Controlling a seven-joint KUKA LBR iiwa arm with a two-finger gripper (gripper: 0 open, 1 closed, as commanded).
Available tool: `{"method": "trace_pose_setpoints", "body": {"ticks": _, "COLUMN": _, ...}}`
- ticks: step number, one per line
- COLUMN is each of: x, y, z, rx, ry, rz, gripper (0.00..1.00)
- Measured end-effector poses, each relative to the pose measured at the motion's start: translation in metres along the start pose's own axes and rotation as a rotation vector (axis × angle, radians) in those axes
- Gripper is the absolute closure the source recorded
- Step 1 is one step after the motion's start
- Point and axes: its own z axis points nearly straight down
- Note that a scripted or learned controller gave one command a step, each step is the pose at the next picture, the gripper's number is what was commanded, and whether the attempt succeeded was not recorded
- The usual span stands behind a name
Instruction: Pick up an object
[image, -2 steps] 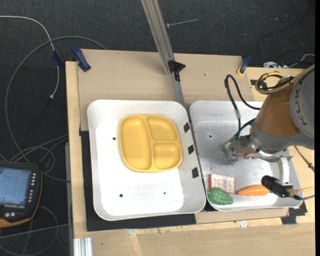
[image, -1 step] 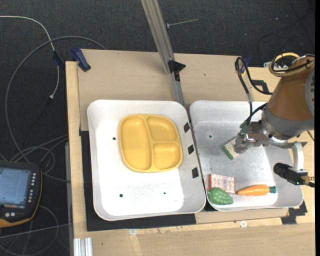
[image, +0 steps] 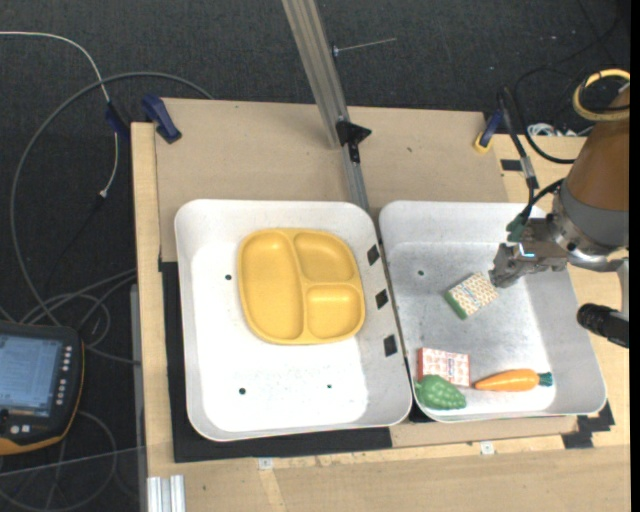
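Yellow three-compartment plastic tray (image: 300, 284) sits in left white bin (image: 200, 300). Grey arm's two-finger gripper (image: 508, 266) hovers over right white bin (image: 520, 330), pincer state: cannot tell. Just left of it lies a small patterned sponge block (image: 471, 295). Near edge: orange plastic carrot (image: 512, 380), red checkered packet (image: 443, 366), green grape cluster (image: 440, 393).

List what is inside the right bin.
The right bin holds a sponge, a red patterned packet, a green toy vegetable overlapping the packet's lower edge, and a carrot. The end effector covers the floor just behind the sponge.
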Motion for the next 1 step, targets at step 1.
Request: {"method": "trace_pose_setpoints", "body": {"ticks": 1, "x": -0.0042, "y": 0.0068, "z": -0.0456, "rx": 0.001, "ry": 0.001, "rz": -0.001, "gripper": 1.0}}
